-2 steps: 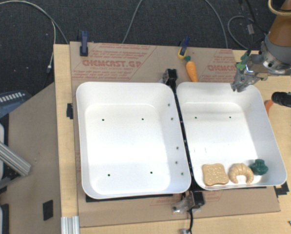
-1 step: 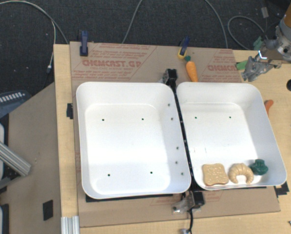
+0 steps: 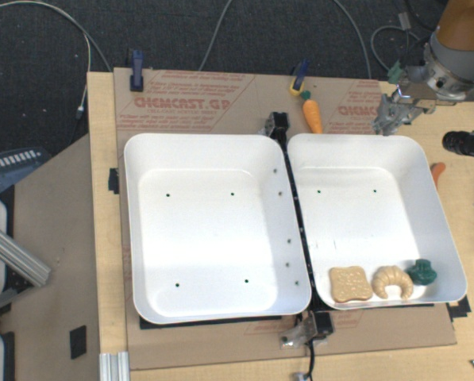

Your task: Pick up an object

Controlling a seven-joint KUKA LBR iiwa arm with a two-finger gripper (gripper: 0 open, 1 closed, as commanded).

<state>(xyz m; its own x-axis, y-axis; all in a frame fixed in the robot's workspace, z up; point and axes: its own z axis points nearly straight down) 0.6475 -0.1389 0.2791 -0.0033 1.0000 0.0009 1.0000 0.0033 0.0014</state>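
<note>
Dark carpet surrounds the tabletop (image 3: 105, 213), with grey cables looping across the floor behind it. Cardboard sheet (image 3: 221, 101) under the bins carries red print, partly legible as "CHEMCAST GP"; the rest is too small to read. Two clamps (image 3: 136, 68) pin its far edge. Left bin (image 3: 213, 153) shows bare white floor with small dark dots. Right bin (image 3: 364, 153) holds three items lined along its near wall: a toast slice (image 3: 350, 283), a croissant (image 3: 392, 281) just beside it, and a green piece (image 3: 421, 272) in the near right corner. Far half of that bin is open floor. An orange carrot (image 3: 312, 115) lies on the cardboard beyond the bins' far rims. Tool (image 3: 394, 116) hangs outside the right bin's far right corner, above the cardboard; cannot tell whether it is clenched or released.
</note>
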